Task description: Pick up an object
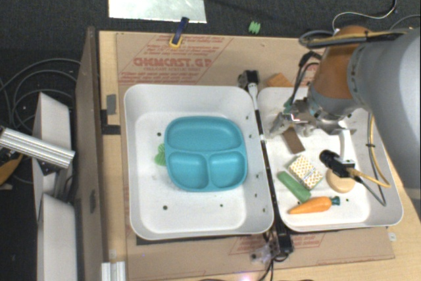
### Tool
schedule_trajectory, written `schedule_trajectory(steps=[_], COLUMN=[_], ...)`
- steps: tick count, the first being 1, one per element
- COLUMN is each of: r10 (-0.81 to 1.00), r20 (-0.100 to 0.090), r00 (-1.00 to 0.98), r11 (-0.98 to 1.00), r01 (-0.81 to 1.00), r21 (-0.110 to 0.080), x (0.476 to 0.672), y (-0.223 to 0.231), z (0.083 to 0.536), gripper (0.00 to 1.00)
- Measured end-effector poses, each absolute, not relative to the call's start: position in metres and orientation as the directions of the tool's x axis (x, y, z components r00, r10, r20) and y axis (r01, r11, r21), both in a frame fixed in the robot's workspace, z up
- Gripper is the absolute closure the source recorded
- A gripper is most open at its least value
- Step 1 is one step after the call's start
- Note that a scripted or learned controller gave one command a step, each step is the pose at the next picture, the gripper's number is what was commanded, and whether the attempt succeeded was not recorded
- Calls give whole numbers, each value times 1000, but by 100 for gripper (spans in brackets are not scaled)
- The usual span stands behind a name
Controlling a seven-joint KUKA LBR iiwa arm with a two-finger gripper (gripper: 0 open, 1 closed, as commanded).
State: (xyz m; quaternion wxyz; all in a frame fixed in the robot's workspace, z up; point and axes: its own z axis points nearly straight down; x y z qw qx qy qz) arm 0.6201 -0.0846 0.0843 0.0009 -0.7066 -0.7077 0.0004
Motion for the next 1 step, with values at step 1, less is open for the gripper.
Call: schedule_trajectory(steps=[1], r10=[1000], r20=[1], r00=[-3], r11=[3], r01=[1000], r21=[4], x=[623], y=[-85], z=[96], gripper=[100])
